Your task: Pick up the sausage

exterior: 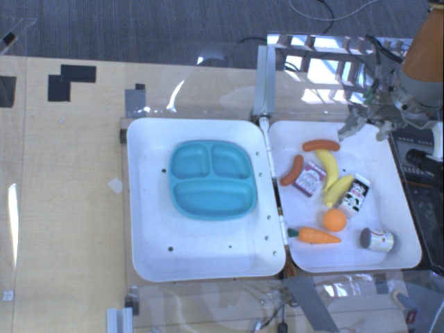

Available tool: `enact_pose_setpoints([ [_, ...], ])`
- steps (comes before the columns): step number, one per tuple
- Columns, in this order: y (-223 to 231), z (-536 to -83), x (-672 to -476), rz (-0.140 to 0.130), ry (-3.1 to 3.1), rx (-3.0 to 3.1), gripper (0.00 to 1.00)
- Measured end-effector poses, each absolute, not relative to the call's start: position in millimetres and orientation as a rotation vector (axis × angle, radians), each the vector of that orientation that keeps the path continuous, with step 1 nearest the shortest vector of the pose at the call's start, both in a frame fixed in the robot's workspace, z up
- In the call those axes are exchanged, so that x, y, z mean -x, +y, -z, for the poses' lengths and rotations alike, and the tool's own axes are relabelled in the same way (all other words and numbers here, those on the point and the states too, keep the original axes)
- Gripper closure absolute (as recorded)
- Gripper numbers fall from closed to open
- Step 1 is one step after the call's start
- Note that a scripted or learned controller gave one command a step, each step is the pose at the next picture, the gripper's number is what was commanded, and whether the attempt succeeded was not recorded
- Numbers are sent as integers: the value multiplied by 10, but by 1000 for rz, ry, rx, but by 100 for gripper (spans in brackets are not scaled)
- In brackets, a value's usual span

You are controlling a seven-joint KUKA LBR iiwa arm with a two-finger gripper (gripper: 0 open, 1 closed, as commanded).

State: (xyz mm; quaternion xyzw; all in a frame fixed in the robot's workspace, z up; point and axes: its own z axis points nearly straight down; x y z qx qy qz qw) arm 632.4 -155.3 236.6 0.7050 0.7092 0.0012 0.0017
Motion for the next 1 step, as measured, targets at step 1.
enact_pose_setpoints([
  [1, -1110, -1071, -6714, -9, 2307, -2121, 0],
])
